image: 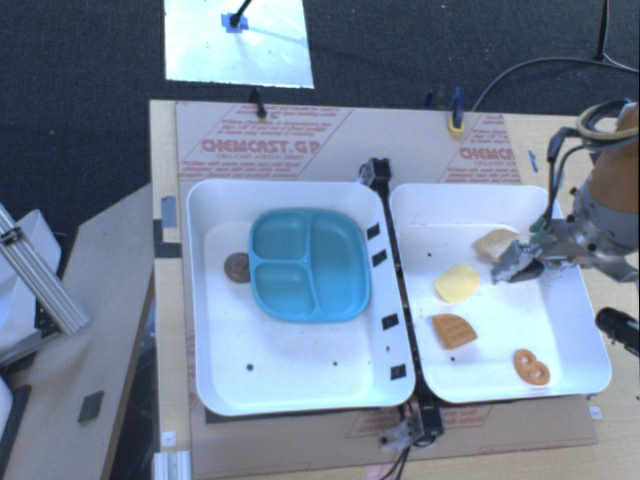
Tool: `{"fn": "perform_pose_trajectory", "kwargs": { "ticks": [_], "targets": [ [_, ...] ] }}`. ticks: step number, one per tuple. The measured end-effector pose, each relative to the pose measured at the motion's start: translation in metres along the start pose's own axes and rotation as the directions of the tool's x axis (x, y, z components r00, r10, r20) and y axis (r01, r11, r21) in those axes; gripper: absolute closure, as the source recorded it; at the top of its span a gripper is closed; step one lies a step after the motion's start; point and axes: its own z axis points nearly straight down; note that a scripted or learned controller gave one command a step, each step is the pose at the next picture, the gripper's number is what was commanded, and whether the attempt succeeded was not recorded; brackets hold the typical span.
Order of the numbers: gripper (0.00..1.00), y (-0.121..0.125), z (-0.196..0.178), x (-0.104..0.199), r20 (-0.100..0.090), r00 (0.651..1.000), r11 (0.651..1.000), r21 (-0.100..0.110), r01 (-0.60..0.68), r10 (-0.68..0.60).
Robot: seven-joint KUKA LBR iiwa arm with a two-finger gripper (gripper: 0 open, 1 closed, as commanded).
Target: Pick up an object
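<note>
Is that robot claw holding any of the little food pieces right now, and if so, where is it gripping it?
It cannot be told. The gripper sits low in the right bin, just beside the tan wedge piece, but the view does not show anything caught in it.

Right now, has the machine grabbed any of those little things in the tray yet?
Not yet, as far as I can see. The end effector has reached into the right bin, beside the tan piece. The yellow piece, orange wedge and pretzel shape lie on the bin floor. Gripping and lifting one remain to be done.
</note>
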Motion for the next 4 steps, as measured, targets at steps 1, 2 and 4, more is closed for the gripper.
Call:
{"fn": "perform_pose_trajectory", "kwargs": {
  "ticks": [1,2,4],
  "targets": [
    [0.00,0.003,-0.007,0.000,0.003,1.000,1.000,-0.013,0.003,-0.003],
    [0.00,-0.002,0.052,-0.006,0.001,1.000,1.000,-0.009,0.000,0.000],
    [0.00,-0.003,0.141,0.000,0.002,1.000,1.000,-0.012,-0.001,0.001]
  ]
}}
